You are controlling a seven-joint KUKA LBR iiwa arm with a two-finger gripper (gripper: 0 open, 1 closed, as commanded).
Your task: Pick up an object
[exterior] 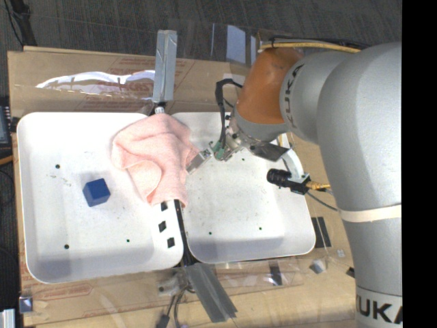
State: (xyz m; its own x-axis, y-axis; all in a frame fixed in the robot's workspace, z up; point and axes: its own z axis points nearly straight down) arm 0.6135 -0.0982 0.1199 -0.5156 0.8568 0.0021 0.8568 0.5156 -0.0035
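Note:
A pink cloth [151, 154] lies crumpled over the divider between the two bins, mostly in the left bin [41, 183]. A small blue cube [97, 191] sits in the left bin, left of the cloth. The gripper [198, 160] reaches down from the grey and orange arm [273, 94] into the right bin [239, 210], its tip right at the cloth's right edge. Whether anything sits between the fingers is hidden by the cloth fold.
A grey post [164, 67] stands behind the bins at the divider. Cables and a black connector [285, 178] hang over the right bin. Cardboard [82, 80] borders the back; tape strips [208, 289] lie at the front.

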